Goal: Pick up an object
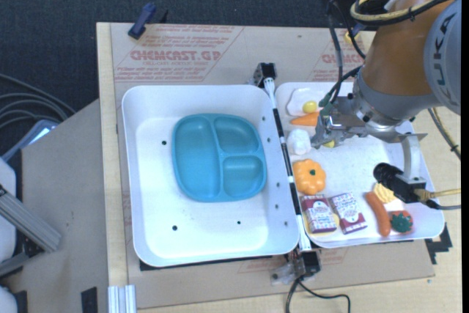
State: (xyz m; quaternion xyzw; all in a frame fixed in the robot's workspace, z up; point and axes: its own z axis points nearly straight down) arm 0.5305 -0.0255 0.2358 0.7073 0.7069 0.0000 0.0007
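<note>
My gripper point(325, 134) hangs low over the back left part of the right bin point(410, 234). Just under it shows a small yellow piece point(330, 144). A white lump point(299, 142) lies to its left, and an orange carrot point(308, 119) and a fried egg point(311, 107) lie behind it. An orange pumpkin point(309, 176) sits in front of the gripper. I see nothing lifted by it.
Along the right bin's front lie two red and white packets point(333, 213), a sausage point(379, 213), yellow fries point(384, 195) and a green piece point(401, 223). The left bin point(146, 179) holds a blue divided plate point(218, 156). A blue clip point(141, 20) lies on the board behind.
</note>
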